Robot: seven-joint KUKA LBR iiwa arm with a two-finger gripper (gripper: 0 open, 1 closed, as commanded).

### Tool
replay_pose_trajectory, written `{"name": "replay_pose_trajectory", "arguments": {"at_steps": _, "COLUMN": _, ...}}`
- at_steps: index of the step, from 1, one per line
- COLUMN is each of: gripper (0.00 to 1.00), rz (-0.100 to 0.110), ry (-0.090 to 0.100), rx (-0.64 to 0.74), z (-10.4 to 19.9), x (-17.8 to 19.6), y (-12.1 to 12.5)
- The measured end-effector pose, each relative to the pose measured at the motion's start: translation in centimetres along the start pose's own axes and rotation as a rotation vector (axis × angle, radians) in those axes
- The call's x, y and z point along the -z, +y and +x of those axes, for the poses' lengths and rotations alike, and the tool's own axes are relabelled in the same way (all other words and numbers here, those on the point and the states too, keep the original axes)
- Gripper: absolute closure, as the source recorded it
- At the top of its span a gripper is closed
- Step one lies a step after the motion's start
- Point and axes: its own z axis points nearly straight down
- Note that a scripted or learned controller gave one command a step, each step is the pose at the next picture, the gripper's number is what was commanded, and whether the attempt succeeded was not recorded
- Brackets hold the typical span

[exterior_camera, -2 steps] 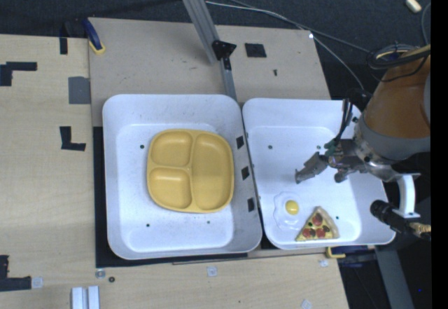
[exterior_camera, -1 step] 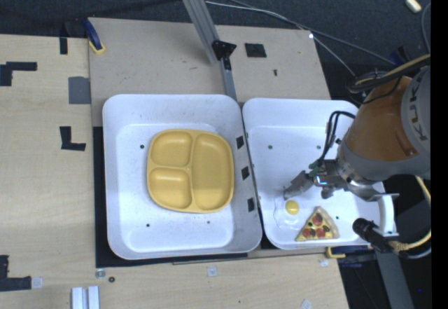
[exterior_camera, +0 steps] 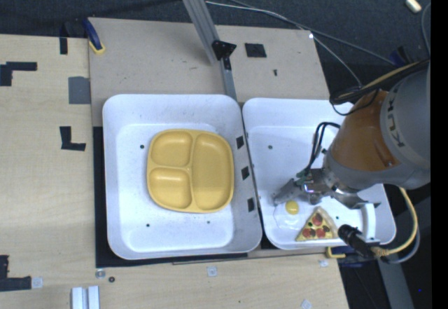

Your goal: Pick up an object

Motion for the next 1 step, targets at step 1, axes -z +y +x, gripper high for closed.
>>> {"name": "replay_pose_trajectory", "arguments": {"at_steps": 1, "gripper": 0.00, "rz": -0.006, "ry": -0.002, "rx": -0.001, "z": -0.03, "x": -0.90, "y": 0.04}}
